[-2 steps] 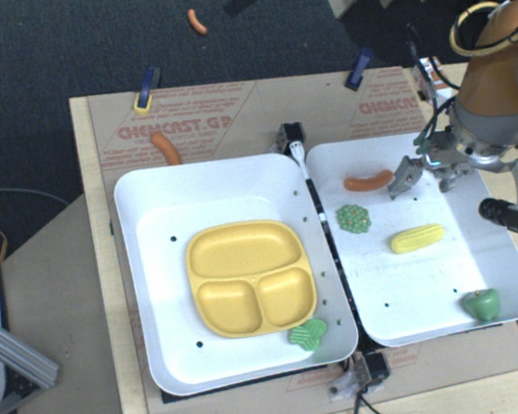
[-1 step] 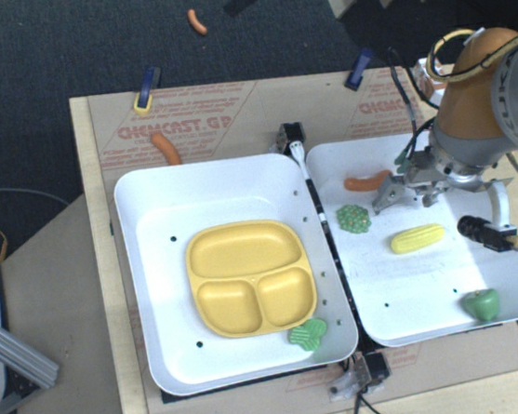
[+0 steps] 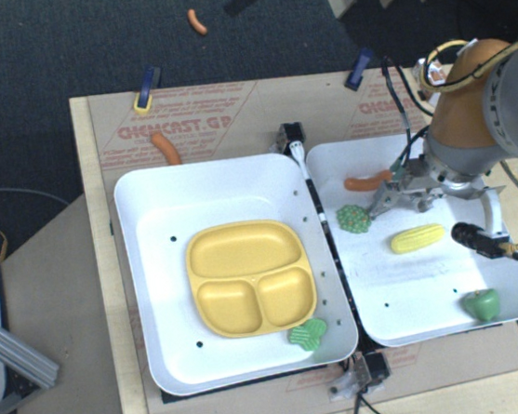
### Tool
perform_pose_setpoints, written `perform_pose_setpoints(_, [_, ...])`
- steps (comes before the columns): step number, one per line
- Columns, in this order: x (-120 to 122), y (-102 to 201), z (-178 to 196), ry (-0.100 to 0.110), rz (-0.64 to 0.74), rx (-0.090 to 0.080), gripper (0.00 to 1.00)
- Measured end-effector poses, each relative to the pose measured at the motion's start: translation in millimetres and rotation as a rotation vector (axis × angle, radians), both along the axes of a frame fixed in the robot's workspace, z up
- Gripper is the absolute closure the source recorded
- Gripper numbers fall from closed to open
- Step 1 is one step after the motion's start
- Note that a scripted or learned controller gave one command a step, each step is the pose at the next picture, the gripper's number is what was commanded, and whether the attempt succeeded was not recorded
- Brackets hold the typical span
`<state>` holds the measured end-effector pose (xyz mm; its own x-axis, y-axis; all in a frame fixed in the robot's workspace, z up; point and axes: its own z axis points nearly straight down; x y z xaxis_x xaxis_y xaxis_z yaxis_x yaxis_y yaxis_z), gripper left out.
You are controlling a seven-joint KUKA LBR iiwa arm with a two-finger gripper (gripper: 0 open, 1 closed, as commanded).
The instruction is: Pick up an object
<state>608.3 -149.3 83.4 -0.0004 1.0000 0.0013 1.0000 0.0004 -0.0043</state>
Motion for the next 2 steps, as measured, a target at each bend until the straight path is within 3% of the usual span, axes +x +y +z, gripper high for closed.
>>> perform_pose_setpoints(1, [1,-1,12,-0.004,-0.001,-0.001,1.0])
perform_pose_setpoints(2, [-3,-7,73,-0.011,-0.002,-0.004,1.0])
